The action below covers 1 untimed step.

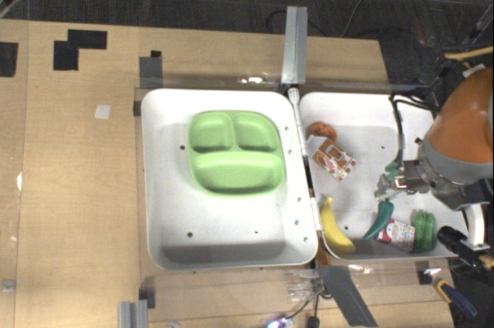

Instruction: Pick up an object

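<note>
A: Gripper first?
B: Grey two-finger gripper (391, 181) sits over the right white shallow bin (363, 112), at its 3 o'clock side. Can't tell its state, and nothing visibly in it.
A: Nearest object?
B: Teal curved pepper-shaped toy (380, 220), just at the gripper's 6 o'clock, top end close under it. Long axis runs roughly 1 to 7 o'clock. I'd call that the likely target.
A: Others around it?
B: One green cylindrical can with a red-white label (411, 232) at 5 o'clock, lying flat beside the pepper. One yellow plastic banana (333, 227) at 8 o'clock, against the bin's left wall. One red-white small packet (334, 161) at 10 o'clock, one brown lumpy item (321, 130) past it.
A: Count?
B: Five in the right bin. The left white shallow bin (166, 187) has one green three-compartment plastic tray (235, 151), well apart.
</note>
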### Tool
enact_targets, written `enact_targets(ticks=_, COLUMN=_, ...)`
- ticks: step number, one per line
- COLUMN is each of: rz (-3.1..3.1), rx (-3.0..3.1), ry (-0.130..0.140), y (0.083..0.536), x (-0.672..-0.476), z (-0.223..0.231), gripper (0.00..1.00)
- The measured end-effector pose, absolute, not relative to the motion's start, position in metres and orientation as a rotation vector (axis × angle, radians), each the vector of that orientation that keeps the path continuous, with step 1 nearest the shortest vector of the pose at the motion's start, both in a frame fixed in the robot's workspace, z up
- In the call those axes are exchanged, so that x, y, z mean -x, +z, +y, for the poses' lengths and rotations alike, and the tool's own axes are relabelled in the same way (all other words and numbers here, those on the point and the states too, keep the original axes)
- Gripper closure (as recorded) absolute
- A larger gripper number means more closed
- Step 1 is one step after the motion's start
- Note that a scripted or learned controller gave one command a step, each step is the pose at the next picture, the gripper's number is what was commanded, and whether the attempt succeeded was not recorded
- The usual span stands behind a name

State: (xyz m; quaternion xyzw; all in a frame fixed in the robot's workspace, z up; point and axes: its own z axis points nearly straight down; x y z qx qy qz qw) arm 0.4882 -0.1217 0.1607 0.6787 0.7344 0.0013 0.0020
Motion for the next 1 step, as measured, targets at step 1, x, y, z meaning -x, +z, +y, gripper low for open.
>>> enact_targets(ticks=1, rz=2.304, rx=-2.13, ry=0.004, y=0.1606, x=-0.4881, z=-0.1217, gripper=0.0)
